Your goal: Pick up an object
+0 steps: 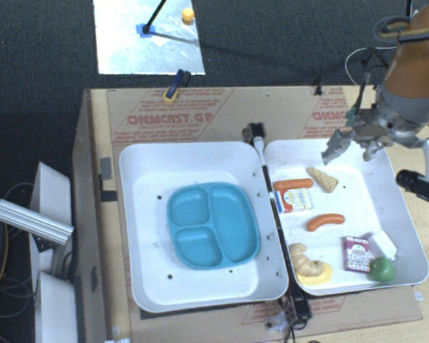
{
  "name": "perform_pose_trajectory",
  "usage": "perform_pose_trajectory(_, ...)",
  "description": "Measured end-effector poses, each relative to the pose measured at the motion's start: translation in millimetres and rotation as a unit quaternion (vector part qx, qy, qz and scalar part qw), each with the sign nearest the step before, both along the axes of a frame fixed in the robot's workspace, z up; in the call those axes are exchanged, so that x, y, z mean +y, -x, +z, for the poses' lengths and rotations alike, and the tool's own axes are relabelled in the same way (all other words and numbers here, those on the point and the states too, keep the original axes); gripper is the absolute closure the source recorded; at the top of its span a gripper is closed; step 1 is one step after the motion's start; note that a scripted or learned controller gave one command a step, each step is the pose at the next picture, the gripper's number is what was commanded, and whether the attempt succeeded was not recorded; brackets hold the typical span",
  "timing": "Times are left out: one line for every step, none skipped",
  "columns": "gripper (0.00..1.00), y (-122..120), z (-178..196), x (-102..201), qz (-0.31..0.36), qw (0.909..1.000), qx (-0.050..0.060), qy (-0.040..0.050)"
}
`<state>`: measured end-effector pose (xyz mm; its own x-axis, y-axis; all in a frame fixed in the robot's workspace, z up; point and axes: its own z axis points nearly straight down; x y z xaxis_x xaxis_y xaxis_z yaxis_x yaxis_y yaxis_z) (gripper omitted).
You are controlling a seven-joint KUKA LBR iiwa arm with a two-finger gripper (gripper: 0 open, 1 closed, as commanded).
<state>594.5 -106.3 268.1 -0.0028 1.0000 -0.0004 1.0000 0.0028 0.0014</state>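
- Overhead, two white bins sit side by side on the surface (197, 114); the left bin (141, 207) holds one blue divided plate (212, 225) with three compartments.
- Right bin (404, 229): taken as landmark; it holds the loose objects.
- Two sausages: one (293, 185) near the bin's left wall, one (325, 221) at its centre.
- One tan wedge (322, 179) lies just right of the upper sausage; one small printed packet (295, 199) lies just below that sausage.
- One yellow-and-cream item (307, 264) rests at the bin's near left corner.
- One red carton (356, 254), one white block (384, 243) and one green ball (382, 269) cluster at its near right corner.
- Hand (353, 147): over the bin's far edge, fingers spread apart, gripping nothing.
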Motion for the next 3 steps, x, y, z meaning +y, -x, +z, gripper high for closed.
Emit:
perform_pose_trajectory(0.00, 6, -144, 3, -0.001, 1.0000, 0.002, -0.0005)
perform_pose_trajectory(0.00, 55, -184, -11, -0.001, 1.0000, 0.000, -0.0003)
perform_pose_trajectory(0.00, -20, -150, -55, 0.000, 1.0000, -0.002, 0.0007)
